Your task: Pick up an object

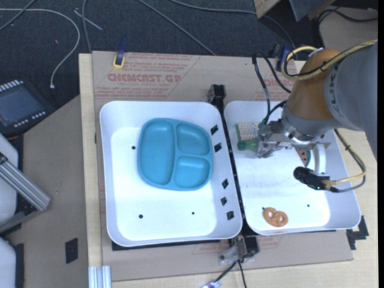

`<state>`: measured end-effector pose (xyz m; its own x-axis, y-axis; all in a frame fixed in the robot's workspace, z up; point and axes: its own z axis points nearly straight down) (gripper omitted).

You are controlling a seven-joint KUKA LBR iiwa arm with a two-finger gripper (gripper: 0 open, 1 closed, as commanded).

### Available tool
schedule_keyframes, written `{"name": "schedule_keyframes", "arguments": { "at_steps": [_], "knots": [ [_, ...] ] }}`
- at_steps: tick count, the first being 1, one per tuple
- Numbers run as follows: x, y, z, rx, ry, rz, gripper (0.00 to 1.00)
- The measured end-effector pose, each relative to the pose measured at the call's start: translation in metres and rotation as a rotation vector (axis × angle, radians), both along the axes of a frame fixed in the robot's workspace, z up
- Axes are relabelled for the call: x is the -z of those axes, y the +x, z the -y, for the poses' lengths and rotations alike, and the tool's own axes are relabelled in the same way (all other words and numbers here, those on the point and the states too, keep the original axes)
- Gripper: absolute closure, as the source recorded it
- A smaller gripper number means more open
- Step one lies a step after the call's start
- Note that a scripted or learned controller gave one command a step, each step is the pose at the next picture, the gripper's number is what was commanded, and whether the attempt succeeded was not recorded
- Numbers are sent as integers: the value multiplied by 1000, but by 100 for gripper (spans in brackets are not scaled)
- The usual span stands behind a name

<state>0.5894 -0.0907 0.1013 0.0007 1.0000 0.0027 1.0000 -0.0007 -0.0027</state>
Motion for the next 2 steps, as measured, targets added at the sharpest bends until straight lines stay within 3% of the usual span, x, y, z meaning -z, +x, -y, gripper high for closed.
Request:
{"name": "schedule_keyframes", "arguments": {
  "at_steps": [2],
  "knots": [
    [-122, -8, 3, -2, -3, 11, 100]
  ]
}}
